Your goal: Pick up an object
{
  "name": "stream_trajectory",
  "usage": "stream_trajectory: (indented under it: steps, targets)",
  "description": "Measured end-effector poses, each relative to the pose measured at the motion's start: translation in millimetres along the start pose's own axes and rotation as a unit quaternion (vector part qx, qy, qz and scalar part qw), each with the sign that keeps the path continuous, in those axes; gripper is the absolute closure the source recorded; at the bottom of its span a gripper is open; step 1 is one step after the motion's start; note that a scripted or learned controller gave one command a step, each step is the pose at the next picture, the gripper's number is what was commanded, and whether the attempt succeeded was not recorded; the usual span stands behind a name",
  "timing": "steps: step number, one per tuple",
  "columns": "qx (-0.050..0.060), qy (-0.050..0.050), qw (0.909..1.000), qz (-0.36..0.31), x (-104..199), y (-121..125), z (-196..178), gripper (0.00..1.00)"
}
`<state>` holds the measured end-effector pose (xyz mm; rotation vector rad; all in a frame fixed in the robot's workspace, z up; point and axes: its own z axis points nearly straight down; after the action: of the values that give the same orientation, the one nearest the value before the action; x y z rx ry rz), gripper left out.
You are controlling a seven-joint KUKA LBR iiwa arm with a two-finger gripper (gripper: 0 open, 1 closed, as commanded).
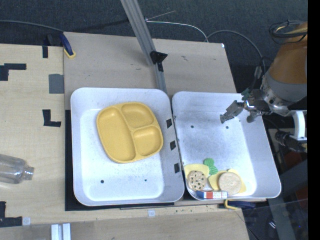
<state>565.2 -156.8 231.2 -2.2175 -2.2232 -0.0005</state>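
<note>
While my tool [240, 110] hangs open and empty over the right bin [260, 139], the approach is in hand; the toy foods [216, 180] lie in its near corner, so next I descend there.

Right bin [250, 149] is mostly bare floor, so plenty of room to come down through the middle and top; the only clutter is the small toy food pile [216, 180] jammed into the near edge. In the left bin [82, 149], the yellow divided plate [130, 131] hogs the upper middle, leaving a free strip along the near side. A slanted metal pole [140, 26] crosses above the bins' far edge.
</note>
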Motion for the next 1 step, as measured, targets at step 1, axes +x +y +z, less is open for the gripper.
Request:
stream_trajectory:
  steps: [1]
  targets:
    - [0.000,-0.001,1.0000,0.002,-21.5,-59.1,144.0,0.00]
